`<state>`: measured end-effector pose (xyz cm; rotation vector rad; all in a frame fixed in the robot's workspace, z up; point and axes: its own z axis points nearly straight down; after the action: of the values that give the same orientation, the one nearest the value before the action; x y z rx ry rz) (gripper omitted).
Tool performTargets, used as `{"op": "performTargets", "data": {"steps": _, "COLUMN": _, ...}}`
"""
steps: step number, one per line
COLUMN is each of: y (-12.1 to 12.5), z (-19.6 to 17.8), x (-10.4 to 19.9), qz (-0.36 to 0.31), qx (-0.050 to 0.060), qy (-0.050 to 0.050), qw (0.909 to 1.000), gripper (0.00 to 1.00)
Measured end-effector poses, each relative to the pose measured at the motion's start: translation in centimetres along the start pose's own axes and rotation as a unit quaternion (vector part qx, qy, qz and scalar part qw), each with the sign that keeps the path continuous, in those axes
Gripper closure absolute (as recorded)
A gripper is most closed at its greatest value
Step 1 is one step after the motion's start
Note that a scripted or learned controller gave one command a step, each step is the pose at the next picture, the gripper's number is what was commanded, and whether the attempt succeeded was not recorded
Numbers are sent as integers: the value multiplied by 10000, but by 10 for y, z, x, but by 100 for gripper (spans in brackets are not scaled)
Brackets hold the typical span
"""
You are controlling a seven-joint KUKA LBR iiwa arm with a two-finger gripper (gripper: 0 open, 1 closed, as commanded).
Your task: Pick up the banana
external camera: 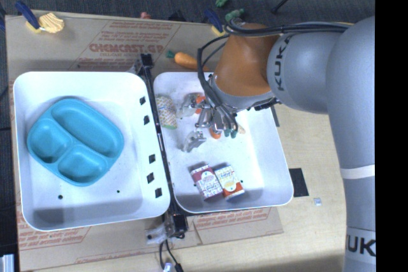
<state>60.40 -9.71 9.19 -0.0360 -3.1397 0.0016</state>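
Note:
My gripper [193, 122] hangs low over the middle of the right bin [271, 162], pointing down from the orange wrist band. Its two metal fingers [192, 143] stand apart, so it is open, and I see bare white bin floor between them. A small orange-red piece [217, 132] peeks out beside the gripper body. The wrist and arm cover the upper middle of the right bin and hide what lies beneath. No object is held.
Two small cartons [217, 181] lie side by side near the right bin's front. A patterned packet [167, 110] rests by its left wall. An orange carrot [186, 60] lies on the bench behind the bin. A blue divided plate [75, 139] sits in the left bin [25, 200].

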Motion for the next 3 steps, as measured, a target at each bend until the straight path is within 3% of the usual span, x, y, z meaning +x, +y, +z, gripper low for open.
{"op": "performTargets", "data": {"steps": 1, "y": 3, "z": -1, "x": -38, "qz": -1242, "qx": 0, "qy": -20, "qw": 9923, "gripper": 0}}
{"op": "performTargets", "data": {"steps": 2, "y": -4, "z": -1, "x": 2, "qz": -3700, "qx": 26, "qy": -12, "qw": 9290, "gripper": 0}}
{"op": "performTargets", "data": {"steps": 3, "y": -5, "z": -1, "x": -25, "qz": -5228, "qx": 35, "qy": 9, "qw": 8524, "gripper": 0}}
